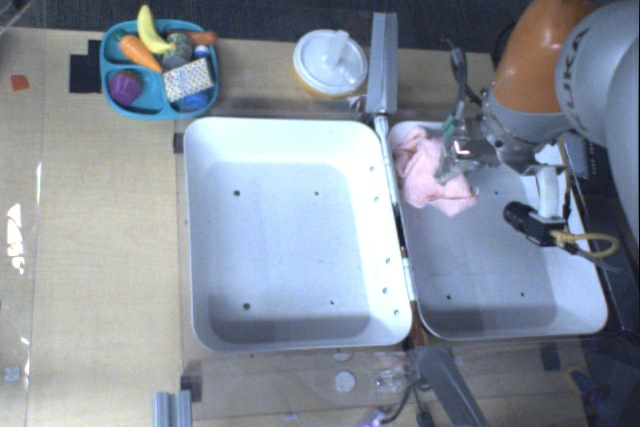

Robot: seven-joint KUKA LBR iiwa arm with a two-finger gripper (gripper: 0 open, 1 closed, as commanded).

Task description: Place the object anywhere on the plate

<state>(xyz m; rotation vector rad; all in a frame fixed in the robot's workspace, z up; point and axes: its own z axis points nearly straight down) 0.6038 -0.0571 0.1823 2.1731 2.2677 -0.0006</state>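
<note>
A crumpled pink cloth [428, 177] lies in the far left corner of the right bin [500, 300]. My gripper [455, 155] hangs over the cloth's right edge, touching or nearly touching it. A blue divided plate [115, 65] sits on the bench beyond the left bin's far left corner, well away from the gripper. It holds a toy banana [150, 30], a carrot [138, 52], a purple piece [125, 87] and a speckled block [189, 78].
The left bin [290, 235] stands between the cloth and the plate. A round white lidded container [330, 62] sits behind the bins near a grey upright post [380, 65]. The arm's grey and orange body [560, 55] covers the right bin's far right side.
</note>
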